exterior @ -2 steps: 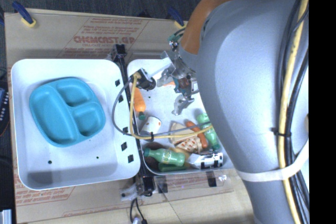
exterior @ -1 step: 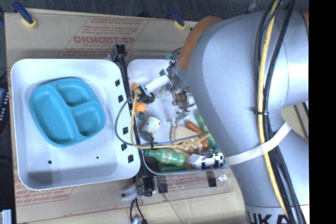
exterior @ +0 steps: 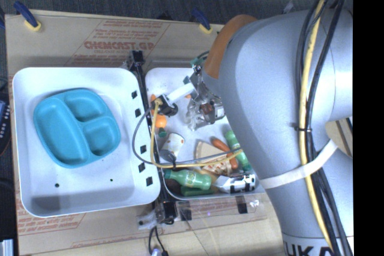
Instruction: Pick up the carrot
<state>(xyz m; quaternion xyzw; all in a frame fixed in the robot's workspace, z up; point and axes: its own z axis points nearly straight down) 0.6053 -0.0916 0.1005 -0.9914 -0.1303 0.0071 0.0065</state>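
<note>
1 arm (exterior: pixel 282 99), 2 bins (exterior: pixel 24 129), 1 blue tray (exterior: pixel 75 126)

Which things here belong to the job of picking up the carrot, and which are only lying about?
For the job:
carrot, in the right bin
gripper, over the right bin

Lying about:
blue tray, in the left bin
green bottle
white cup

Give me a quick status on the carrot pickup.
Gripper low over the right bin, nothing seen held. Carrot lying below it among the clutter. Green bottle and other toys crowd it.
</note>
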